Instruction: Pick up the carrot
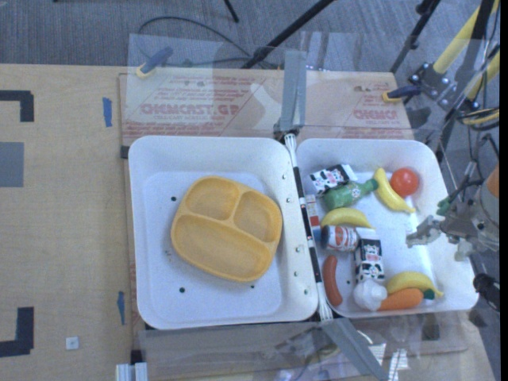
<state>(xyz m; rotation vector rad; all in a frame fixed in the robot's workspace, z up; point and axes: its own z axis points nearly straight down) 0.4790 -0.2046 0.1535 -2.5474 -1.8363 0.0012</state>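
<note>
The grey two-finger claw (438,230) is hovering over the right edge of the shallow white right-hand bin (425,151), its fingers spread apart and gripping nothing. The short orange carrot with a green stub end (402,298) is lying below and slightly left of the claw, at the bin's near wall, well apart from the fingers. A curved yellow banana (411,281) is resting just above the carrot, touching it, and so is sitting between the carrot and the claw. Left of the carrot a small white bottle-shaped toy (368,294) is pressing against its tip. Further up from the claw, a round red tomato (404,181) is sitting beside another yellow banana (389,190). Far to the claw's left, in the other white bin (151,236) on the desk, a yellow plastic tray with three compartments (227,227) is lying flat (nothing showing in its compartments).
</note>
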